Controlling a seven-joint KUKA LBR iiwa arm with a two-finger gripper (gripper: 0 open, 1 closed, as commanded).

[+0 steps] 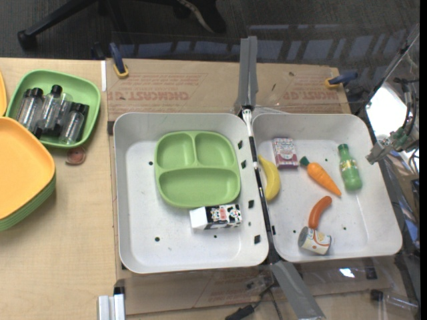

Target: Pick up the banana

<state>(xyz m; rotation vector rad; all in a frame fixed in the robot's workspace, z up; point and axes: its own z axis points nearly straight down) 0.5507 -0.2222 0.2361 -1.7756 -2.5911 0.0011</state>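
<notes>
Task status: not started, as far as the view shows. The banana (270, 177) lies flat in the right bin (387, 245), against that bin's left wall, just beside the divider between the two bins. It runs roughly top to bottom in the view, with its curve bulging toward the bin's centre. Nothing rests on it and nothing touches it from above.

Items nearby in the right bin: a small pink and white carton (285, 153) just up and to the right of the banana, a carrot (321, 177) further right, a green bottle (349, 167) near the right wall, a red pepper (319, 210) and a small can (314, 241) toward the near edge. All stand apart from the banana except the carton, which is near its upper end.

The left bin (133, 245) holds a green divided plate (197, 168) and a small black and white carton (215, 216).

At the right edge of the view, metal parts show by the right bin's far wall; whether they belong to the arm cannot be told. The state of the fingers cannot be told.

Remaining steps, as a judgement: approach above the banana, descend with the fingers spanning its narrow width, close, and lift. The bin wall beside the banana leaves little room on that side.
</notes>
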